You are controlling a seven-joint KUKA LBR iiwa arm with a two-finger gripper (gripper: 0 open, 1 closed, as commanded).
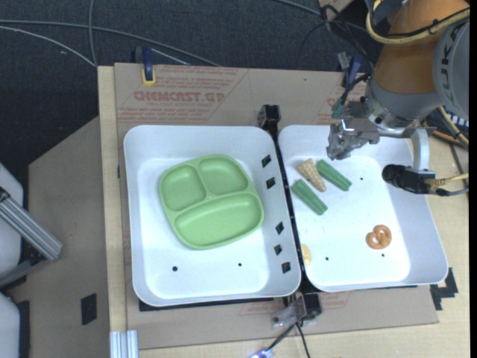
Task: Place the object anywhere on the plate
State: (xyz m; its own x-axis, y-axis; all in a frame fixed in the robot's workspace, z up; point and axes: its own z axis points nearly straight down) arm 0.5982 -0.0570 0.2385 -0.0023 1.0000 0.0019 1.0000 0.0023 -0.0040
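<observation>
The gripper (pixel 339 149) hung over the right bin (pixel 417 259) at twelve o'clock; its jaw state could not be told. The ridged cream corn piece (pixel 311 174) lay just below, at seven o'clock of it. The glossy green plate (pixel 212 200) sat in the left bin (pixel 149 259).

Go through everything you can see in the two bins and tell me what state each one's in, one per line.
Green plate: flat in left bin, compartments bare.
Two green sticks: lying in right bin.
Corn piece: lying between them.
Pretzel: lying flat, apart.
Gripper: above right bin's far edge, holding nothing visible.
</observation>
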